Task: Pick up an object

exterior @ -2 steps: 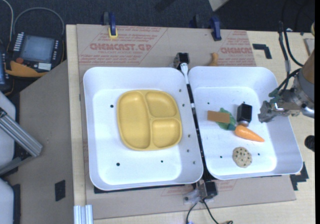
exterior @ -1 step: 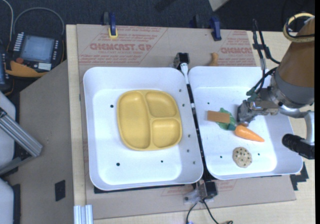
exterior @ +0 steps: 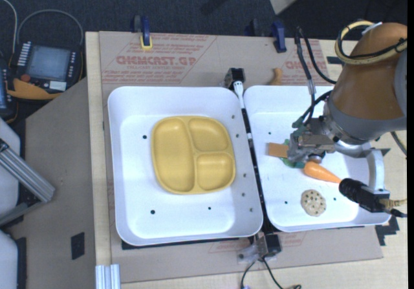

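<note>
In the right bin point(exterior: 278, 213) lie an orange carrot point(exterior: 321, 172) with a green top, a round speckled cookie point(exterior: 314, 202) and a flat brown piece point(exterior: 278, 150). My gripper point(exterior: 301, 154) is low in this bin, just over the carrot's green end and right beside the brown piece. The grey wrist hides what lies straight beneath it. The left bin point(exterior: 129, 152) holds a yellow divided plate point(exterior: 193, 153).
The two bins meet at a raised black-edged rim point(exterior: 250, 145) down the middle. The arm's orange body point(exterior: 375, 81) hangs over the right bin's far right part. Cables point(exterior: 310, 55) run over the bin's back edge.
</note>
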Tool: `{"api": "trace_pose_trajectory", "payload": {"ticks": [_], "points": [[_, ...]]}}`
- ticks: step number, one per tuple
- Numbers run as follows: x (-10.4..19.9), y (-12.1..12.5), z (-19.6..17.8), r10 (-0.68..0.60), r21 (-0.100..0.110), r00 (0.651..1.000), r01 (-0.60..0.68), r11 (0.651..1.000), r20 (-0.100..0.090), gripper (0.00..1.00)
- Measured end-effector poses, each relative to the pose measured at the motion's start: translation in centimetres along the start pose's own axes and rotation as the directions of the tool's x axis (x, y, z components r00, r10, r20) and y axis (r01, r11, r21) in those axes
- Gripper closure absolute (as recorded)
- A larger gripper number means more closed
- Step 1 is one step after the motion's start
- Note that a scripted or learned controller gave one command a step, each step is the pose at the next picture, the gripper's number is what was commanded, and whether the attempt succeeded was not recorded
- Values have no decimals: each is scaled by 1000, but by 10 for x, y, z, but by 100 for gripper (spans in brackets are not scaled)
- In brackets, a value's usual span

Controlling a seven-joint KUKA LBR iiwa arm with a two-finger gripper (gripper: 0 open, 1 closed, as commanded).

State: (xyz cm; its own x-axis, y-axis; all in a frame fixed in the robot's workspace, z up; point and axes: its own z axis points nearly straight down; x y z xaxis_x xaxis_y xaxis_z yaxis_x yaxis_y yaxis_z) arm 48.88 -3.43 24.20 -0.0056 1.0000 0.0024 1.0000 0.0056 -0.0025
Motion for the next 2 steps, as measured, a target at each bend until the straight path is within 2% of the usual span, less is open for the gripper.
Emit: {"api": "trace_pose_trajectory", "payload": {"ticks": [1, 2], "points": [[49, 8, 13, 1, 1, 1000, -1, 1000, 1, 100], [95, 11, 8, 0, -4, 1000, 0, 1000, 1, 100]]}}
